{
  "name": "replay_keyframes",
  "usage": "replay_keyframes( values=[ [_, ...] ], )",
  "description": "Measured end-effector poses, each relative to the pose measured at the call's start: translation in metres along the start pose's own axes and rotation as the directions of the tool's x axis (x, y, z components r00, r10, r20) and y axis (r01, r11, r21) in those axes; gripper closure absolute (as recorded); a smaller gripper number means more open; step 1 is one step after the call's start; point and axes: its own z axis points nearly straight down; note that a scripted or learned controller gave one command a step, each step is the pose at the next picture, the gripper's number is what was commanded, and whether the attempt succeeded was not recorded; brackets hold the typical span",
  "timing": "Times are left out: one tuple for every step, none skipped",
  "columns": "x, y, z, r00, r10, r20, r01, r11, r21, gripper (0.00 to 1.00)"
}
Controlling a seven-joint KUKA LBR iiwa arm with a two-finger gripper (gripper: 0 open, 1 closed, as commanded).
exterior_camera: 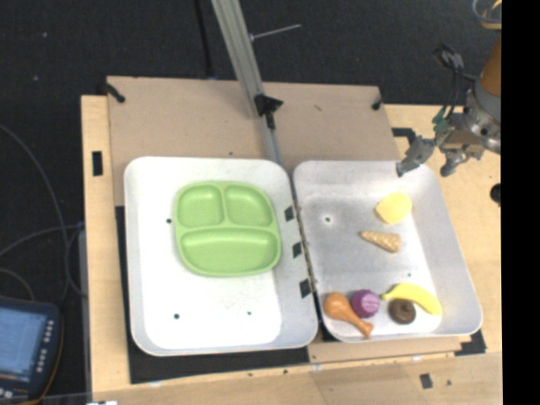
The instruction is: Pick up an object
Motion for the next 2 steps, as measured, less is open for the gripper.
replay_keyframes(
  values=[
    [0.0,0.0,0.0,1.0,-0.001,0.001,0.001,1.0,0.0,0.0],
    [0.005,0.004,0.044,1.0,-0.002,-0.001,0.002,1.0,0.003,0.0]
  ],
)
